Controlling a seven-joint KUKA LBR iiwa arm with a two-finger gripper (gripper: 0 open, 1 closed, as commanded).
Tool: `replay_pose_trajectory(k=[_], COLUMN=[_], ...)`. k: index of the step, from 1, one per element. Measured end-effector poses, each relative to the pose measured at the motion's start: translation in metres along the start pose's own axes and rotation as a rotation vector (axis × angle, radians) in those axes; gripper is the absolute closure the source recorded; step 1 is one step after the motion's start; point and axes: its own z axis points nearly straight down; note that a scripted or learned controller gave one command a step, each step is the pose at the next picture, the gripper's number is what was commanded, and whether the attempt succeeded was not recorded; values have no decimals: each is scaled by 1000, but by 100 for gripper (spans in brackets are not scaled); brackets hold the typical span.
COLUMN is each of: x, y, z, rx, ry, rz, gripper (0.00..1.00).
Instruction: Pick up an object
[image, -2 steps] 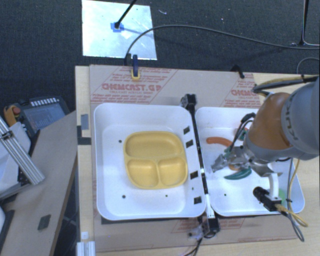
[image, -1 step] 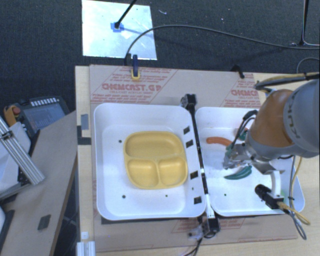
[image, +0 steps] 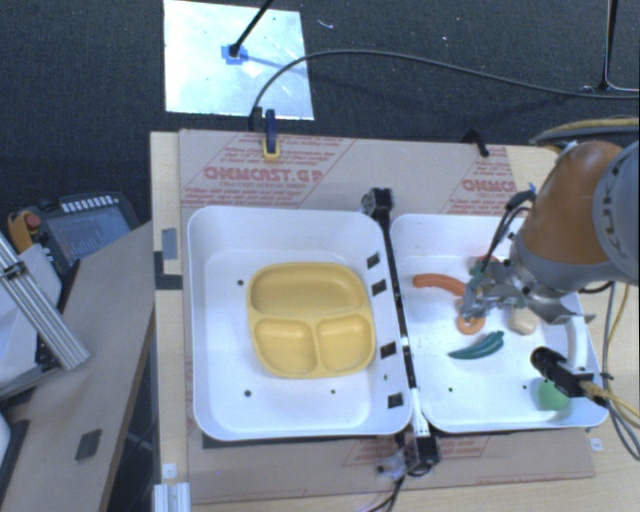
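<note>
The right bin (image: 440, 400) holds several small items. An orange sausage-shaped piece (image: 437, 283) lies near its left side, and an orange round piece (image: 470, 323) sits just below it. A dark green pepper (image: 478, 347) lies in the middle, a cream lump (image: 522, 321) to its right, and a light green piece (image: 553, 393) in the near right corner. My gripper (image: 480, 299) is low inside this bin, directly over the orange round piece and partly hiding it. The grey arm with its orange band (image: 565, 205) covers the bin's far right part.
The left bin (image: 215, 300) holds a yellow divided tray (image: 308, 318). A black divider with clips (image: 392, 300) runs between the bins. A black cable crosses the bench at the back. A teach pendant (image: 85, 230) sits on the side table at the left.
</note>
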Motion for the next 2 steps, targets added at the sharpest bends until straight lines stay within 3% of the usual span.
replay_pose_trajectory(k=[1,2], x=[8,8], y=[9,10], z=[-53,-78], rx=[0,4], ry=[0,0], rz=[-1,0], gripper=[100,100])
